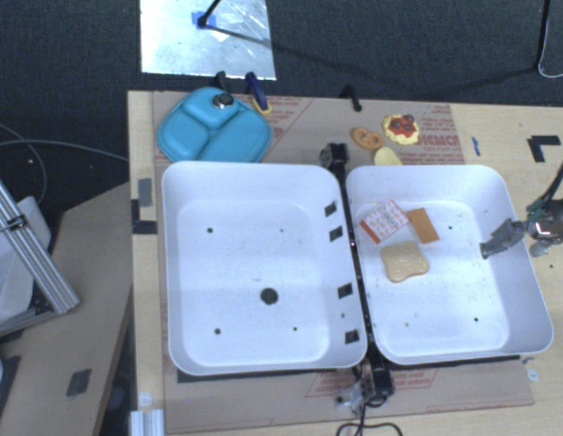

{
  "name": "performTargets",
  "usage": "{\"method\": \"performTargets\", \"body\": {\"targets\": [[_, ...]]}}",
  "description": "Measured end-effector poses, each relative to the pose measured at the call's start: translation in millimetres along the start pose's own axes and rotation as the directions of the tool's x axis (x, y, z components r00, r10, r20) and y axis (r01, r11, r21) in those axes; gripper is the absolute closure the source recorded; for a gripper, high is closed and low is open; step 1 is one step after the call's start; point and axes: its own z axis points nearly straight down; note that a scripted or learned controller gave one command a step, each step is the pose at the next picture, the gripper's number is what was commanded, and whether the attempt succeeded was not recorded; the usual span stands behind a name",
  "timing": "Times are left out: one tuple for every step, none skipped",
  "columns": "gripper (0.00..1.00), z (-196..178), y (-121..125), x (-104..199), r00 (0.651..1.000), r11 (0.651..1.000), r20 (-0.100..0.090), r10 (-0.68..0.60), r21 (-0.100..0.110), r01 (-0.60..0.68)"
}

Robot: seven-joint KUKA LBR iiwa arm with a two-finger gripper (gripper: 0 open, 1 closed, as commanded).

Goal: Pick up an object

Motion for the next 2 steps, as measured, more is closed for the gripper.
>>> {"method": "performTargets", "body": {"targets": [[0.0,157.0,42.5,-10.5,1.0,1.0,-0.003,0.0,0.009,0.0],[0.0,179.4,107.3,-15.1,1.0,1.0,0.001,-0.003,-0.005,0.003]]}}
